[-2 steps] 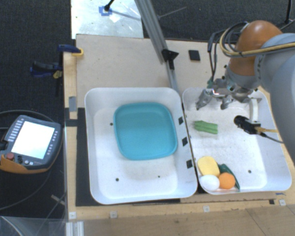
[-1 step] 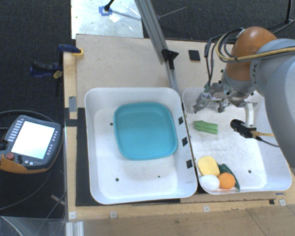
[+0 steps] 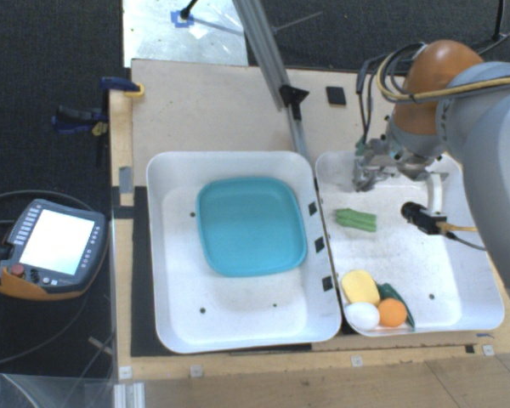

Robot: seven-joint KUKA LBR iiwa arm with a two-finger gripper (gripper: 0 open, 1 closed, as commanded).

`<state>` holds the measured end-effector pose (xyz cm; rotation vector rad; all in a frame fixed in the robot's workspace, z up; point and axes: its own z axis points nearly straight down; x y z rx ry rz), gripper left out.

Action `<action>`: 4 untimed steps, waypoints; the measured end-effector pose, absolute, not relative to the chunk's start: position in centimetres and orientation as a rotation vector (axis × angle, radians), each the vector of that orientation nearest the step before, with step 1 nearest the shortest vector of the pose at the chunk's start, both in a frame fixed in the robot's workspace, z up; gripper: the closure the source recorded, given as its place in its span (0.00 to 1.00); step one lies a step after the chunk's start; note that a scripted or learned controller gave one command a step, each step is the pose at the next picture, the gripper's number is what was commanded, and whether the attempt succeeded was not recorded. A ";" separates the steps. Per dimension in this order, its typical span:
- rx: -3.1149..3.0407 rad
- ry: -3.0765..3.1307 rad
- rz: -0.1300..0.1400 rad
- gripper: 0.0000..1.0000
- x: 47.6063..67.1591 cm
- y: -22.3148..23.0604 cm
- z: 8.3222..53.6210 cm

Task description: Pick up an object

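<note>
We see the arm [image 3: 484, 117] reaching in from three o'clock, its pincer [image 3: 367, 177] hanging over the far end of the right bin [image 3: 459, 304], toward twelve o'clock in that bin. Whether the pincer is released or clenched we cannot tell, and nothing shows between its tips. A green piece [image 3: 356, 219] lies on the bin floor just below the pincer, apart from it. At the bin's six o'clock corner a yellow piece [image 3: 359, 286], a white egg [image 3: 363, 315] and an orange ball [image 3: 393, 312] sit clustered, touching. The left bin [image 3: 174, 313] holds a teal plate [image 3: 251, 226]. Both bins rest on the surface [image 3: 204, 100].
</note>
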<state>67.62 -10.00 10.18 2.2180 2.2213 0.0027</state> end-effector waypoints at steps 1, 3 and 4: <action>2.218 2.219 0.005 1.00 67.9 -10.5 14.6; 2.219 2.221 0.003 1.00 67.8 -11.0 21.8; 2.217 2.226 0.002 1.00 68.3 -6.2 21.7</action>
